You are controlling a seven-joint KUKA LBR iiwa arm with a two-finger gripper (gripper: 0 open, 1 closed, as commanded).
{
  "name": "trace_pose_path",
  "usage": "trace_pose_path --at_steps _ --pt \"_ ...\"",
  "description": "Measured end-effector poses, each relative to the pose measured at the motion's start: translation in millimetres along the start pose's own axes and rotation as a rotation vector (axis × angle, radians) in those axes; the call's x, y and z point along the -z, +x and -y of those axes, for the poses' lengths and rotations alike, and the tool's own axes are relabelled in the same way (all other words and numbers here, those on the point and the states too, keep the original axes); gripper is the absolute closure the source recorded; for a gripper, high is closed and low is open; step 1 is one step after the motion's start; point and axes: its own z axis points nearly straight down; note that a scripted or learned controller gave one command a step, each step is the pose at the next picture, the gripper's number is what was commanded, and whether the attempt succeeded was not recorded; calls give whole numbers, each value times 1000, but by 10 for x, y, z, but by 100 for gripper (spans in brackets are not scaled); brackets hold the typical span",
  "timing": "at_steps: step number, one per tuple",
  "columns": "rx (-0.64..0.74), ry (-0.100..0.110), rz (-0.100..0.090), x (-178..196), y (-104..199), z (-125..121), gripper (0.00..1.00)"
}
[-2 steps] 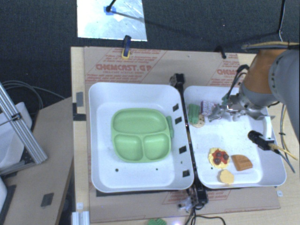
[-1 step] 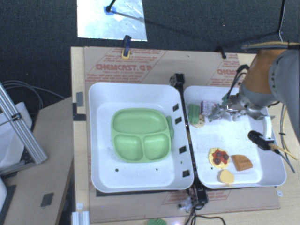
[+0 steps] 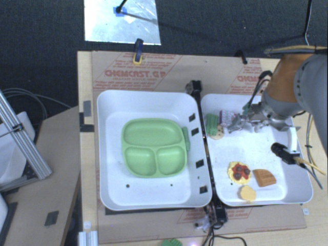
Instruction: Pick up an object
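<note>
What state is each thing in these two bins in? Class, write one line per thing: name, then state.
green tray: flat, open side up, in the left bin
green toy: lying at the right bin's left wall
pizza toy: lying flat
toast toy: lying flat
yellow round toy: lying flat
end effector: low, beside the green toy

The bench (image 3: pixel 164 68), topped with a brown board printed in red lettering, is carrying two shallow white bins side by side, the left bin (image 3: pixel 110 137) and the right bin (image 3: pixel 302 186) touching along a black-clipped seam in the middle. A yellow-and-blue clamp (image 3: pixel 138 52) is gripping the board's far edge, and a small black clip (image 3: pixel 242 56) is sitting on that same edge farther right. A shiny metal sheet (image 3: pixel 120 13) is lying on the dark floor beyond the bench.
</note>
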Motion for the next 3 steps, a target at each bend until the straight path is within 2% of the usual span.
trace_pose_path --at_steps 3 --pt "0 0 0 0 0 0 0"
